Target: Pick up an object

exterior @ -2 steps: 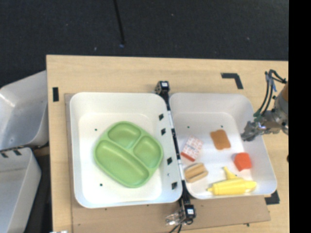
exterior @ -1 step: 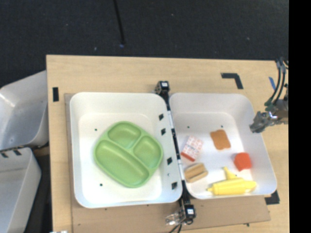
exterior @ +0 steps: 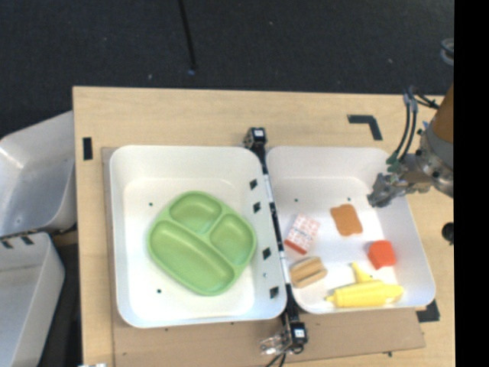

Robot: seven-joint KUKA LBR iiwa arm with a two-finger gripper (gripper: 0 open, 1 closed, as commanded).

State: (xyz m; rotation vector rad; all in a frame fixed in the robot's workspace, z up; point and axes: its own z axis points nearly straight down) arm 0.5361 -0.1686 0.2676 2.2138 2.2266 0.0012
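The right bin (exterior: pixel 328 167) holds several small items: an orange-brown flat piece (exterior: pixel 347 220), a red-orange block (exterior: pixel 382 254), a pink-and-white checked packet (exterior: pixel 302 233), a tan bun-like piece (exterior: pixel 308 271) and a yellow corn-like toy (exterior: pixel 364 293). My gripper (exterior: pixel 384 190) hangs at the bin's right rim, up and right of the orange-brown piece and apart from it. Nothing shows between its fingers.
The left bin (exterior: pixel 130 205) carries a green divided plate (exterior: pixel 201 241). A black-clipped divider (exterior: pixel 267 212) runs between the bins. The wooden bench (exterior: pixel 191 113) extends behind them, and cables trail along the arm at the right edge.
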